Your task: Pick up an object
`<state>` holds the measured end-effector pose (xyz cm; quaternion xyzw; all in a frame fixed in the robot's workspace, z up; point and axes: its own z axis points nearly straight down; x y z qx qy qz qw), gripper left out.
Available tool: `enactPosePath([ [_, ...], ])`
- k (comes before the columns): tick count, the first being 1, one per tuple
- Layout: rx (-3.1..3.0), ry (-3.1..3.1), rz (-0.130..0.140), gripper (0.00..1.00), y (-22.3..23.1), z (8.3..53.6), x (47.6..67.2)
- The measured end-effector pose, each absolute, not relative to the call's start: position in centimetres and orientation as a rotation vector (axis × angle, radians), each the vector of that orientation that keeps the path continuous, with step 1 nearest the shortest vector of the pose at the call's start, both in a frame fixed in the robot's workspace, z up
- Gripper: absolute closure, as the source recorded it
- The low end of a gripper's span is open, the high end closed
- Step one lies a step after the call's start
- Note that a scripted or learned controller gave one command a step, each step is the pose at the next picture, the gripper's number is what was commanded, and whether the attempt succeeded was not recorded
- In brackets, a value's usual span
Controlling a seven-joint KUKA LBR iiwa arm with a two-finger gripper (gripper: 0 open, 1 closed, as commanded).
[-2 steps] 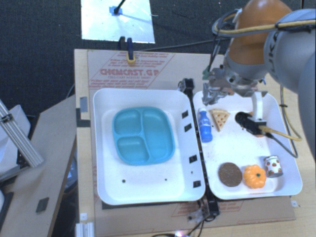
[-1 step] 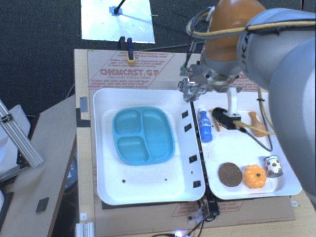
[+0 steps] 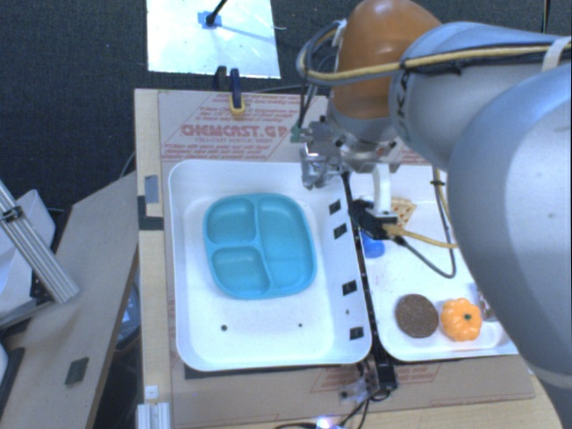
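1. Blue plate (image 3: 259, 244), a divided one, is being taken here as the likeliest object for the pick. It is lying flat in the middle of the left bin (image 3: 192, 329), and it is not being touched by anything.
2. The gripper (image 3: 311, 175) is being held just beyond the plate's far right corner, over the bin's back edge. Whether it is open or closed cannot be told, and nothing is being seen in its hold.
3. The step in hand is being judged as the approach, with no grasp yet made. For the next move, a descent onto the plate's raised rim is being called for, since the flat middle offers nothing to pinch.
4. Other candidates are being kept to the right of the plate, in the right bin (image 3: 420, 271): a brown disc (image 3: 416, 315), an orange pumpkin-like toy (image 3: 461, 319) and a small blue piece (image 3: 373, 247).
5. Both bins are being carried by a printed cardboard sheet (image 3: 223, 123) on the tabletop (image 3: 98, 239). Dark cloth (image 3: 71, 61) is hanging behind the plate.
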<state>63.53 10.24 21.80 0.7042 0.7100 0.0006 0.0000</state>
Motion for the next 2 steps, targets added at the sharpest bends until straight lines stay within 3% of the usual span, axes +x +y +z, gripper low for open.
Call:
enactPosePath([
  [1, 2.214, 2.227, 0.004, 1.00, 10.92, 21.68, 64.50],
  [2, 2.214, 2.227, 0.002, 0.00, 10.89, 21.67, 64.46],
])
